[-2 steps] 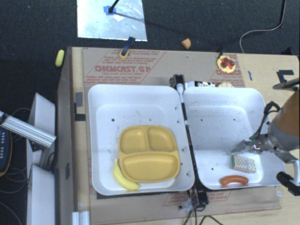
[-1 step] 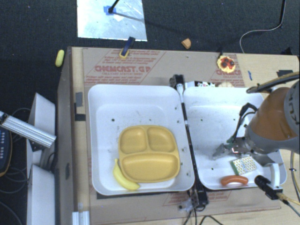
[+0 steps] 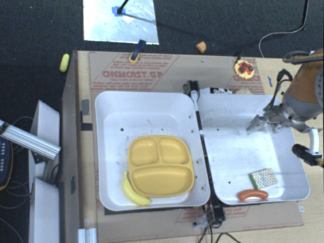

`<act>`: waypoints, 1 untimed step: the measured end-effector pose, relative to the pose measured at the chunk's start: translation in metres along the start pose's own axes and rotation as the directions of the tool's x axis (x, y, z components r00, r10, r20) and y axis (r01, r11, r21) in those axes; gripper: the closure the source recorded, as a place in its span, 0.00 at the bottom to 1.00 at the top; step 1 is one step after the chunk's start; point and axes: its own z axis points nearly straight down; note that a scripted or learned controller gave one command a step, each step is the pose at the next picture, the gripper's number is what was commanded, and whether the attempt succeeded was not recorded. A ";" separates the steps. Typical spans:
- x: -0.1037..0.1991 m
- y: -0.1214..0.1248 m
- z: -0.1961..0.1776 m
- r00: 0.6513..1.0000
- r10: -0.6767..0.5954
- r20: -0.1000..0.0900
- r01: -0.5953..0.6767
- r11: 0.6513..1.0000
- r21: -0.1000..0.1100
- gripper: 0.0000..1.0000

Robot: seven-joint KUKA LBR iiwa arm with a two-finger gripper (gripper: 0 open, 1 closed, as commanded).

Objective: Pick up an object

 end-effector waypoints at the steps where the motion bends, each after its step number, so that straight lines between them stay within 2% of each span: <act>1: 0.001 -0.057 0.025 1.000 0.002 -0.002 -0.002 1.000 0.004 0.00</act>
